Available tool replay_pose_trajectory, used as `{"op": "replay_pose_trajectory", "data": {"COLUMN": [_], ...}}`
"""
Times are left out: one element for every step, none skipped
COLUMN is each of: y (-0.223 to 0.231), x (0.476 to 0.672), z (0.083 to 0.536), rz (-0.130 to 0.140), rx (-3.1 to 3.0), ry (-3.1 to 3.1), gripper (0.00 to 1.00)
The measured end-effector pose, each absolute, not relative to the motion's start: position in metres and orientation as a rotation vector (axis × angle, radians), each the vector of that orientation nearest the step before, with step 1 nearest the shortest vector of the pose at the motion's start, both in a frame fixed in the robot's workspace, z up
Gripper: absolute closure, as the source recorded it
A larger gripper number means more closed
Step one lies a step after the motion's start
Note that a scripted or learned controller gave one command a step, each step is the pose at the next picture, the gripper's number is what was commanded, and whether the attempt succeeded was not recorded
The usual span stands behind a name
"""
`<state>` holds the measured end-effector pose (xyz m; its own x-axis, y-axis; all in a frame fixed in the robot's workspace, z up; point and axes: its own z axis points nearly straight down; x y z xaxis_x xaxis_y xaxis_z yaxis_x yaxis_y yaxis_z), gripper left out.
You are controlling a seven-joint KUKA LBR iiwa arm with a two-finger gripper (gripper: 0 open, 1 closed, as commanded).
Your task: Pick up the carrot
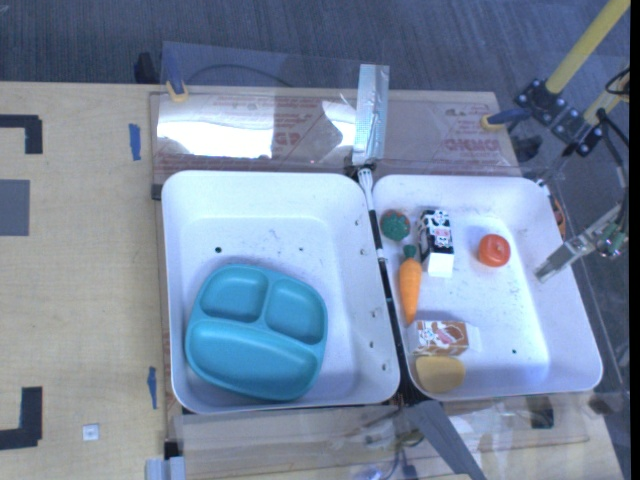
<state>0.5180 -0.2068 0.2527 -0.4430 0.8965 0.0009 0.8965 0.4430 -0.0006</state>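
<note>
The carrot [410,282] is orange with a green top and lies in the right bin [530,340], close to its left wall, pointing toward the front. At the right bin's far right rim a grey finger-like part of my gripper [561,257] juts in, well to the right of the carrot and apart from it. Most of the gripper is cut off by the view's edge.
Around the carrot lie a green ball [395,226], a cow-patterned carton [437,240], a red tomato [493,250], a snack box [441,337] and a yellow piece [440,372]. The left bin [200,208] holds a blue divided plate [259,332]. A yellow pole [590,34] stands at back right.
</note>
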Motion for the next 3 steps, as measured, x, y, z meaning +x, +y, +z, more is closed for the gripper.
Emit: {"op": "replay_pose_trajectory", "data": {"y": [-0.223, -0.118, -0.065], "x": [0.542, 0.515, 0.559], "z": [0.277, 0.201, 0.184], "rz": [-0.001, -0.002, -0.004], "rx": [-1.676, -1.423, -1.385], "ry": [-2.666, -2.795, -2.821], "gripper": [0.00, 0.00, 0.00]}}
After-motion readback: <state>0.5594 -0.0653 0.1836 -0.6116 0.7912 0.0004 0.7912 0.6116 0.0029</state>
